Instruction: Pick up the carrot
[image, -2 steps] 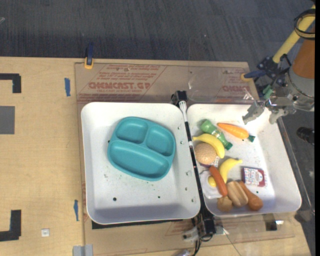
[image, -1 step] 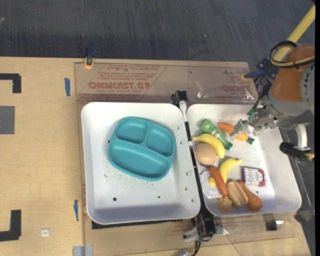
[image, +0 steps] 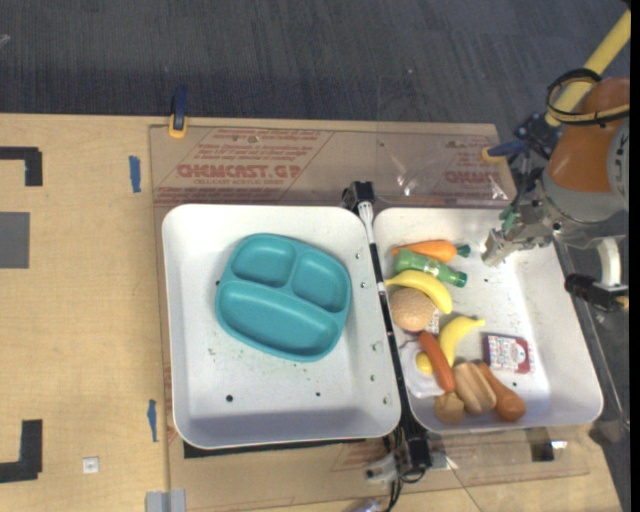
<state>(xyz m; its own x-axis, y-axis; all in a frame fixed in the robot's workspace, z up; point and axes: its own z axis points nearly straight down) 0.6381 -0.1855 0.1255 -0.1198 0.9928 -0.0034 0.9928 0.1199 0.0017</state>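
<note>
- Carrot (image: 428, 249) lying at the far end of the right bin (image: 560, 300), orange body pointing left, green top toward the right.
- Looking like toy plastic: likely light, stiff, a bit slick; grip across the thick middle.
- Green bottle (image: 430, 267) sitting just beside it on the near side, banana (image: 425, 290) beyond that; crowding a finger on that side.
- Teal plate (image: 283, 296) resting in the left bin (image: 190, 330), well apart.
- Gripper (image: 497, 245) hovering near the carrot's green end, holding nothing; can't tell whether released or clenched.

Plate (image: 284, 296) in left bin (image: 190, 330); carrot (image: 430, 249) in right bin (image: 560, 330).
</note>
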